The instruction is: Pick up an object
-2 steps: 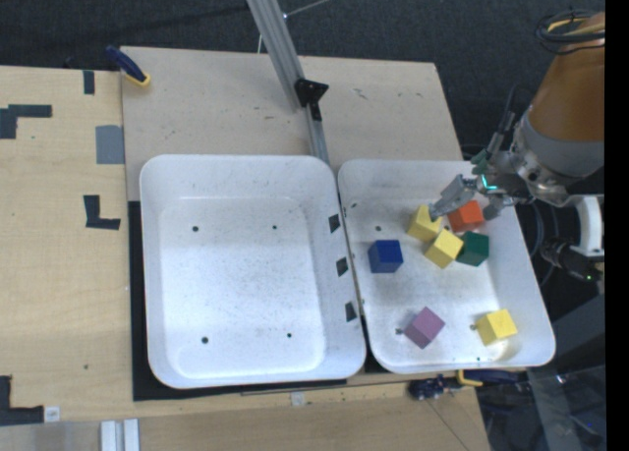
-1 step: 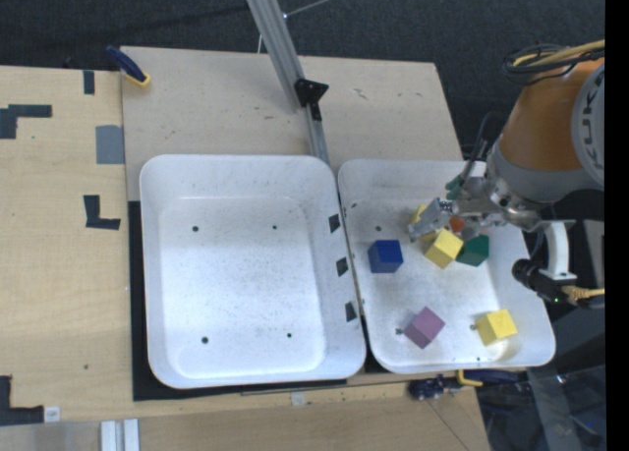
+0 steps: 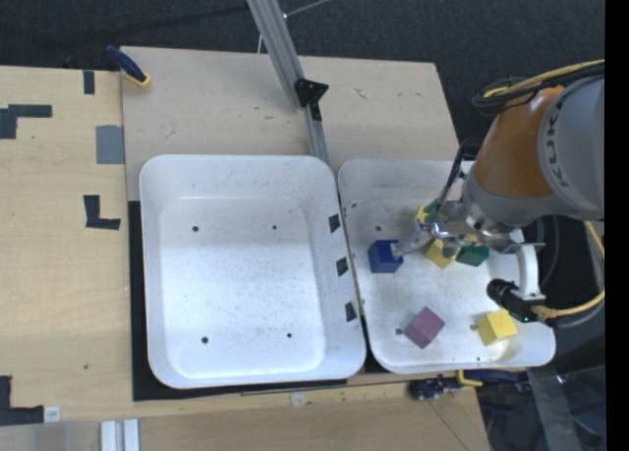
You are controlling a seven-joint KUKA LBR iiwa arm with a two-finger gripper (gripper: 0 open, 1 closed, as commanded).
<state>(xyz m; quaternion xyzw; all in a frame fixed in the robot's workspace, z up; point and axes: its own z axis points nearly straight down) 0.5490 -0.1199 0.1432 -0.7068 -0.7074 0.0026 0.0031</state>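
The right bin [image 3: 391,172] holds several small blocks. A blue cube [image 3: 384,257] lies near its left wall, a purple block [image 3: 425,326] sits toward the front, and a yellow block [image 3: 494,326] rests at the front right. My gripper [image 3: 413,239] is low over the bin's middle, just right of the blue cube and close to it. Nothing is visibly held in it. A yellow piece [image 3: 439,253] and a green piece [image 3: 475,256] lie right under the wrist, partly hidden by it.
The left bin [image 3: 236,272] stands beside the right one, sharing a raised rim [image 3: 346,243]. A slanted metal pole [image 3: 280,36] crosses the back of the bench. The arm's grey and orange body [image 3: 536,159] covers the right bin's far right corner.
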